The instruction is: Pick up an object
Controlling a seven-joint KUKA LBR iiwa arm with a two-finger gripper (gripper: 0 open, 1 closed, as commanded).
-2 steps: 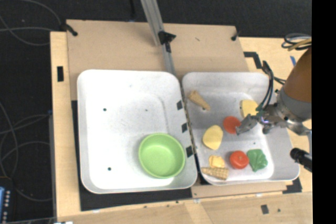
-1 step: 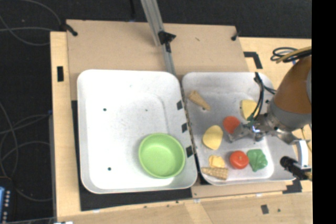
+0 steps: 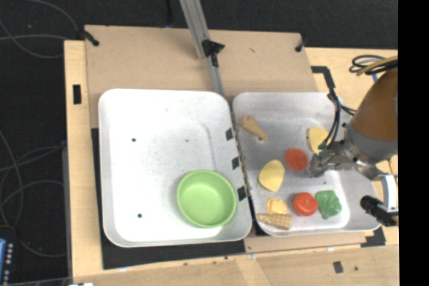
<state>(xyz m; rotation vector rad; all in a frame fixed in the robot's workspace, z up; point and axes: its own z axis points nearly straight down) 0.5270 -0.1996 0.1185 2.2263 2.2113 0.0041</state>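
Observation:
The right bin (image 3: 281, 107) holds several toy foods: a tan piece (image 3: 254, 128) near its left wall, a yellow slice (image 3: 271, 175), a red round piece (image 3: 295, 159), a red tomato (image 3: 305, 203), a green piece (image 3: 328, 203), a yellow-green piece (image 3: 317, 138) and a waffle-like cone (image 3: 277, 216) at the front. My gripper (image 3: 319, 165) hangs low over the bin's right half, just right of the red round piece and below the yellow-green piece. Nothing shows between its tips.
A light green bowl (image 3: 206, 198) sits in the front right corner of the left bin (image 3: 147, 124). A metal post (image 3: 191, 3) rises behind the bins. The arm's orange band (image 3: 379, 107) stands over the right bin's right edge.

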